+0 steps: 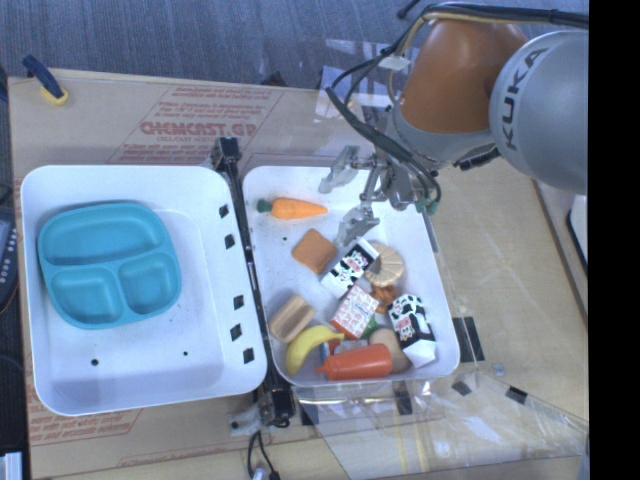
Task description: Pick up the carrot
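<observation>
**Carrot lying apart from gripper**

Camera view: the carrot [292, 208] is lying in the right bin [262, 268], near its far-left corner, w/ nothing on it. The gripper [358, 208] is hanging over the same bin, to the carrot's right, not touching it. Its fingers are standing spread, w/ nothing between them. The carrot is looking orange, short, green stub pointing left, tip pointing right twd. the gripper.

The orange carrot [294, 208] lies flat, green end leftward, near the right bin's [262, 268] far-left corner.
</observation>
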You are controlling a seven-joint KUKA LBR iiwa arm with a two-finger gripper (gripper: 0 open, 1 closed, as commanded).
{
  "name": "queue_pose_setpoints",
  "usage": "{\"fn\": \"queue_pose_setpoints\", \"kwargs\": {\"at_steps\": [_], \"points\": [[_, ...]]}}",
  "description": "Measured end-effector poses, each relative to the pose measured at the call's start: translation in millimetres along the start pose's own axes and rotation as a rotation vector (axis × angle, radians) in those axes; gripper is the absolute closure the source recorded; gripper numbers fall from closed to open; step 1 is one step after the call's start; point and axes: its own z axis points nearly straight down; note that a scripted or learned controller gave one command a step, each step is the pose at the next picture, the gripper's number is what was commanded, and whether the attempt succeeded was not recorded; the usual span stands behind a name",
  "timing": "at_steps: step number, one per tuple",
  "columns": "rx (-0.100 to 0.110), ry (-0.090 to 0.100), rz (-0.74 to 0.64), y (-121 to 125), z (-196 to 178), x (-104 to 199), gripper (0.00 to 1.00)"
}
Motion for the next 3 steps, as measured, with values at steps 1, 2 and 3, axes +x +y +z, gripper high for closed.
{"fn": "queue_pose_setpoints", "kwargs": {"at_steps": [1,2,3], "points": [[-0.004,0.015,0.107,8,143,-39,0.00],[-0.001,-0.004,0.101,8,123,-46,1.00],[-0.004,-0.004,0.290,100,36,-1,1.00]]}}
